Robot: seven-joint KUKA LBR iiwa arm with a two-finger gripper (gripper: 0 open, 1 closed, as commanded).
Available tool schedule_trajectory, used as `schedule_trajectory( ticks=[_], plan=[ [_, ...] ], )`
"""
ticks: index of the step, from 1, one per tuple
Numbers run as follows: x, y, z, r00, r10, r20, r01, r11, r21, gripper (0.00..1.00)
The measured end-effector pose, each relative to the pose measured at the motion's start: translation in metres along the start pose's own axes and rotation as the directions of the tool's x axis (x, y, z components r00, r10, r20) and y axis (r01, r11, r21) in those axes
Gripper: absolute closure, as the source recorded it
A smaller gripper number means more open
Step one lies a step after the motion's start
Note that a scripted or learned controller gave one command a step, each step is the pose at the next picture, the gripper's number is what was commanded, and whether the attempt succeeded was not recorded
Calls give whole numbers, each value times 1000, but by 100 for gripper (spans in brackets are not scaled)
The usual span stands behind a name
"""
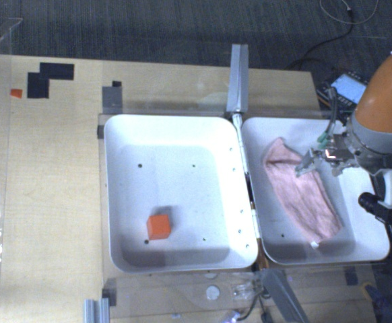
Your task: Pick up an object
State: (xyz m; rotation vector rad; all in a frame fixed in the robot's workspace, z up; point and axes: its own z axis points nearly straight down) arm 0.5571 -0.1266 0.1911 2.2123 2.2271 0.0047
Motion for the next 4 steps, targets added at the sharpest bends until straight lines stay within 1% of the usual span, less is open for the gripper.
schedule_trajectory(
  ticks=[1,2,3,4],
  plan=[
    [24,47,96,989,-147,2,147,989,-5,0],
    [37,92,101,932,-364,5,364,931,-9,0],
    [37,95,87,931,-365,11,365,931,-19,100],
    [80,114,4,913,-408,3,408,913,-6,100]
  ],
)
